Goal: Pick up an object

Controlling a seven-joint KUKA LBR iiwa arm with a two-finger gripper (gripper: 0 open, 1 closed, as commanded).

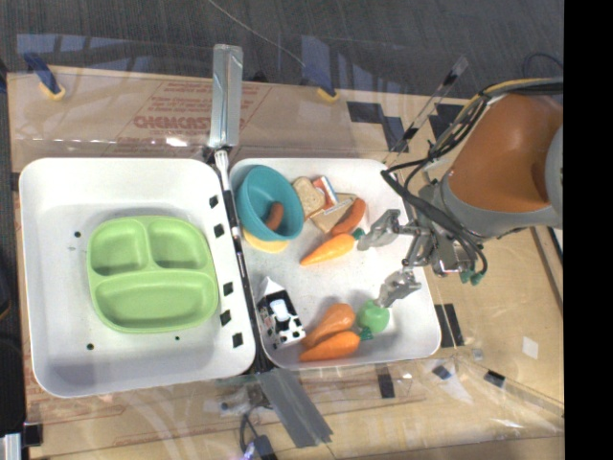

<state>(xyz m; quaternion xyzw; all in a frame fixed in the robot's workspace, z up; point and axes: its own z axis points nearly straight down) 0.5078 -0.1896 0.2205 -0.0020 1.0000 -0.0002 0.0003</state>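
I count two white bins (57,286), one green plate (150,273), one blue bowl (257,199), three carrots (328,248) (all orange).

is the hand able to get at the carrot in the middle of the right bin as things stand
Probably yes. The hand hangs open over the right bin, just right of the carrot. The carrot's top is uncovered, though a toast slice and another carrot crowd its upper side.

Left bin (57,257) holds a green divided plate (150,273); right bin (421,329) holds a teal bowl (263,202), toast (308,196), three toy carrots, a black-and-white carton (281,316); the gripper (390,262) hangs spread open over its right side, holding nothing.
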